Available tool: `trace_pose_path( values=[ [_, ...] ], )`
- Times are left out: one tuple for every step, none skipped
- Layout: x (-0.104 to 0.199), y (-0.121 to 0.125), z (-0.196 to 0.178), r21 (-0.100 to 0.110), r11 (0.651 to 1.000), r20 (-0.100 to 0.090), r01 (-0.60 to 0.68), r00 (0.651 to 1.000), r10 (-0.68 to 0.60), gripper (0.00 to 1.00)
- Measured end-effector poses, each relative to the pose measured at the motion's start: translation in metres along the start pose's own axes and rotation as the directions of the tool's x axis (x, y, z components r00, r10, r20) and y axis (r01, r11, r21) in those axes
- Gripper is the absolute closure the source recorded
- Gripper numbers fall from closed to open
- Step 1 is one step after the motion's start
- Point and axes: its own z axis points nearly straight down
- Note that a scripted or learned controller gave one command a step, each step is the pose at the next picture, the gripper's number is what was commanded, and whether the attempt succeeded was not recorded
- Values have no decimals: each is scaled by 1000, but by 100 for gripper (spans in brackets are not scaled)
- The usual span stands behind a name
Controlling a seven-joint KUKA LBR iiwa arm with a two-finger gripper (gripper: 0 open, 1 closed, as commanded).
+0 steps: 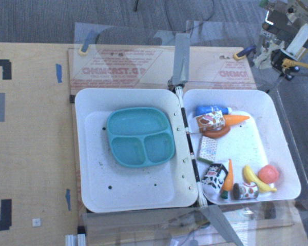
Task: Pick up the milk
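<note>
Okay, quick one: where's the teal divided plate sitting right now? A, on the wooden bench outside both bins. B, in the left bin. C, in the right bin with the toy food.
B: the plate lies flat in the left bin, while the toy food is in the right bin.

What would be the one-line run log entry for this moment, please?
pincer: raised beyond right bin's far right corner | milk carton: in right bin, near edge, beside carrot | grasp: not started
</note>
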Motion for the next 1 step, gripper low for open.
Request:
trace_pose_path(
  values=[
    [4,1,-7,1,1000,4,7,1000,-7,100]
  ],
)
